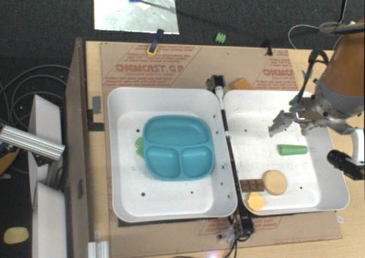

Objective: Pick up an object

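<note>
Camera view looks down on two white bins set side by side on the tabletop [171, 65]. The arm [345, 74] reaches in from the right, and its jaws [283, 123] hang over the right bin [251, 108], above the bare floor near its middle — whether they are spread or pressed together I cannot tell, since they read as one grey shape from this slant. Nothing shows between them.

The pickable things lie in that bin's near half: a green piece [292, 149] just below and right of the jaws, a tan disc [275, 182] further toward the near rim, a brown bar [251, 185] touching the disc's left side, and a yellow piece [256, 201] in the near left corner. A blue tray [178, 146] lies in the left bin [128, 108], with a green scrap [138, 146] peeking out at its left edge.

Likely trouble — a straight descent from here would close on bare floor, because the jaws sit beside the green piece, not over it. That piece looks small and rounded, so an off-centre pinch could squirt it sideways. The disc and bar touch; going for one may nudge or drag the other. The yellow piece hugs the corner, where the wall could block one finger.
</note>
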You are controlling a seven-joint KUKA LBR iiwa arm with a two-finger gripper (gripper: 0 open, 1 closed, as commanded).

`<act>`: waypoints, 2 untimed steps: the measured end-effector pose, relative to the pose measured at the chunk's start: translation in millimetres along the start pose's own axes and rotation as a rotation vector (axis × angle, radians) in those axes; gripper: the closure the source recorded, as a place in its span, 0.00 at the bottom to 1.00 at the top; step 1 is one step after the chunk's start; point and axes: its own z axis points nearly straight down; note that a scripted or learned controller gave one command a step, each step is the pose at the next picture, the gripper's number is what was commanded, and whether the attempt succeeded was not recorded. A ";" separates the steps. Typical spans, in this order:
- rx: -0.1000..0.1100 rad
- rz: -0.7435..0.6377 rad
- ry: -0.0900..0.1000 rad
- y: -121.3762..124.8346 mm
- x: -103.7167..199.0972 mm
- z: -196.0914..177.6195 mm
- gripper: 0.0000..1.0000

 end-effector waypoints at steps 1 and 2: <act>0.012 0.006 0.000 14.8 -59.0 140.8 0.00; 0.000 0.004 -0.002 50.8 -109.3 178.1 0.00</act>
